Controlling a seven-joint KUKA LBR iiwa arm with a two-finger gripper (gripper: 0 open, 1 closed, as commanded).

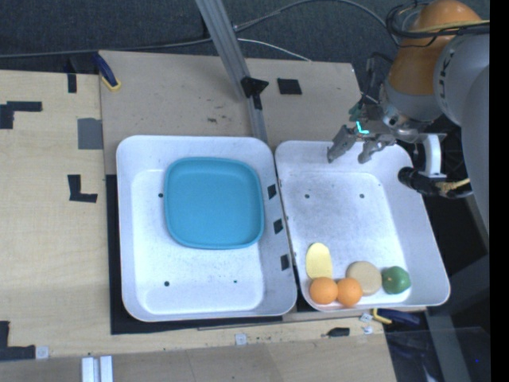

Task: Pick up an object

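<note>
My gripper (352,151) hangs over the far edge of the right bin (350,205), its two fingers spread apart with nothing between them. Along the near edge of that bin lie a pale yellow piece (319,259), two orange balls (323,290) (349,292), a tan rounded piece (364,274) and a green ball (395,278). The gripper is well away from them, at the opposite end of the bin.
The left bin (143,213) holds a blue square plate (213,202). A grey slanted pole (231,46) rises from between the bins at the back. Cables trail beside the arm at the right.
</note>
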